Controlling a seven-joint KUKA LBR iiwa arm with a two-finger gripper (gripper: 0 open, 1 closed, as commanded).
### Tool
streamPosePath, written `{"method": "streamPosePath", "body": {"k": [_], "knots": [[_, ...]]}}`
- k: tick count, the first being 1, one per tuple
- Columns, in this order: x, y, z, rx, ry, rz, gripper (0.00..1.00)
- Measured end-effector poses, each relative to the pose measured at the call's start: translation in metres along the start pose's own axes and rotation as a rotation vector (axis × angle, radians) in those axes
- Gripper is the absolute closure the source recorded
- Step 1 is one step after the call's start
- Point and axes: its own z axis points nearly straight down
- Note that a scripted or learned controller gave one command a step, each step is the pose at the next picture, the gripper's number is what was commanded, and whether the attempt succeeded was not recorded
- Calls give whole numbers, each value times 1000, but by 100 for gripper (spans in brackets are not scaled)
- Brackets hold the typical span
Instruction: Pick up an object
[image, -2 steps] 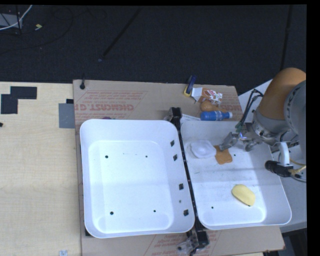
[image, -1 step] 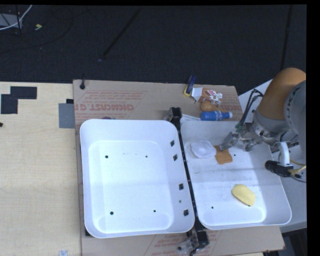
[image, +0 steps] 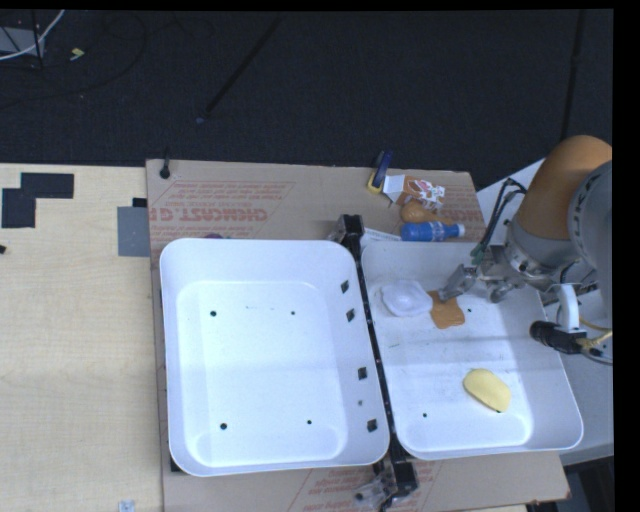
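Camera view, fixed above the bench.

Item: right bin (image: 560, 425), shallow and white. Contents: a brown flat piece (image: 448, 314) toward the far middle; a clear plastic lid-like piece (image: 404, 298) just to its left, near but apart; a yellow rounded object (image: 487, 389) nearer the front, well apart from both.

Item: left bin (image: 180, 300), white, with small dark holes in its floor.

Item: loose goods on the cardboard beyond the right bin: a blue bottle (image: 432, 232) lying on its side, an orange-brown toy (image: 418, 211) just behind it, and a blue-and-yellow tool (image: 380, 172) at the far edge.

Item: arm, grey with its orange band (image: 565, 190), reaching in from the right. The gripper (image: 452, 288) sits low over the far part of the right bin, its tip just above the upper edge of the brown flat piece. Whether the pincer is spread or pressed together cannot be told; the tips are too small and dark to resolve. Nothing can be seen held.

Handling note, as judgement: the brown flat piece seems the likely target. It lies flat and thin, so a good grasp would need the tip centred over it and brought right down to the bin floor before closing. A slanted approach risks sliding the piece toward the clear piece instead of catching it.
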Motion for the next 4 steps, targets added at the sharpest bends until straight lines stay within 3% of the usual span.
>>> {"method": "streamPosePath", "body": {"k": [1, 2, 3, 4], "knots": [[-1, -37, -1, -1, 0, 10, 0], [-2, 0, 0, -2, 0, 9, 0], [-3, 0, -11, -3, 1, 10, 100], [-2, -1, -1, 0, 0, 7, 100]]}}
